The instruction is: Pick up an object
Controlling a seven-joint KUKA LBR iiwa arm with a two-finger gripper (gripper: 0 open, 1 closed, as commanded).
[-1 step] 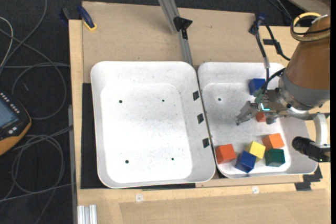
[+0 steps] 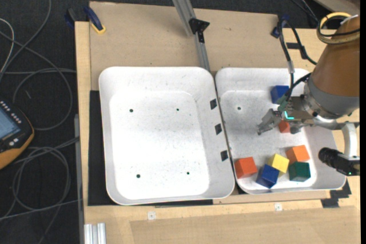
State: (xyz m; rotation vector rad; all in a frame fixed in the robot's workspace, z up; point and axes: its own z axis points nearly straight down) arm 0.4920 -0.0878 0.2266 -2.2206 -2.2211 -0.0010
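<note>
We are looking down on two shallow white bins, the left bin (image 2: pixel 154 134) and the right bin (image 2: pixel 251 100), sitting side by side on the wooden bench (image 2: pixel 148 26). The arm (image 2: pixel 337 77) is reaching in from the right over the right bin, and its gripper (image 2: pixel 273 122) is hanging low above the bin floor. We are seeing its fingers spread apart, pointing toward the left, with nothing between them. A small red block (image 2: pixel 284 127) is lying just beside the gripper, partly hidden by it. A blue block (image 2: pixel 279 92) is sitting behind it. Near the front wall we are finding an orange cube (image 2: pixel 246 166), a blue cube (image 2: pixel 267 175), a yellow cube (image 2: pixel 280 162), an orange block (image 2: pixel 297 152) and a green cube (image 2: pixel 299 171), clustered close together.
</note>
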